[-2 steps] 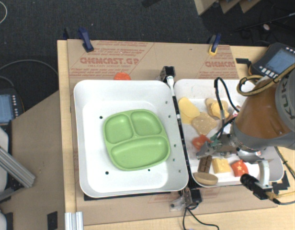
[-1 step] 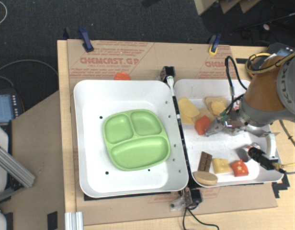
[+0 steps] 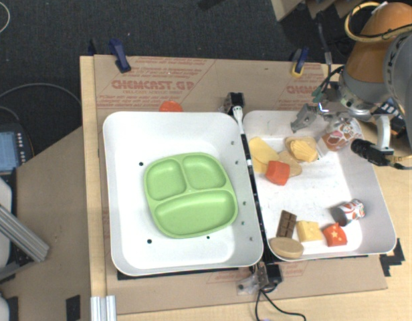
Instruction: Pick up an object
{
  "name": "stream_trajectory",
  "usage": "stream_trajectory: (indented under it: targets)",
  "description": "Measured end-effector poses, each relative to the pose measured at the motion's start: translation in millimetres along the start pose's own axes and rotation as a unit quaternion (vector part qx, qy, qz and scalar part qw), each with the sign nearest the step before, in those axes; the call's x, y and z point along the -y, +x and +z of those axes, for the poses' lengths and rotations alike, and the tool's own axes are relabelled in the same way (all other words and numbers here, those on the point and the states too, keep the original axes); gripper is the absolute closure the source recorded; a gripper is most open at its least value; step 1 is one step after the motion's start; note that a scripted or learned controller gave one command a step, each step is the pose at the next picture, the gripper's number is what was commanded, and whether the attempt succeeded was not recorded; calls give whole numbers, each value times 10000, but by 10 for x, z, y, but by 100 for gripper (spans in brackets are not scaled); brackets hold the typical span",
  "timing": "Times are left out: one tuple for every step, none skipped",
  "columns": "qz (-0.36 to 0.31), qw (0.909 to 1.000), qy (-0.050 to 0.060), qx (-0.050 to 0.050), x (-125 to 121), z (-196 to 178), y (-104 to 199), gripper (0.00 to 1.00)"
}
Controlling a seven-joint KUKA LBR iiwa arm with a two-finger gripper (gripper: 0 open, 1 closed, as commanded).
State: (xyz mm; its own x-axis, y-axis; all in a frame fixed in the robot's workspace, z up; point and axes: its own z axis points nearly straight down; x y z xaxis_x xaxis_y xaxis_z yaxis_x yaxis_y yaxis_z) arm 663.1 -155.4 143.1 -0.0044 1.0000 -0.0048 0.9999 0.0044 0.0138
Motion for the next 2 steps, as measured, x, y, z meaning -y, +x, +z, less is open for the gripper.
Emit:
stream_trajectory:
  targets:
    - [20, 10000, 84, -29, 175, 470, 59, 0]
    - [15, 10000, 63, -20, 164, 353, 57, 100]
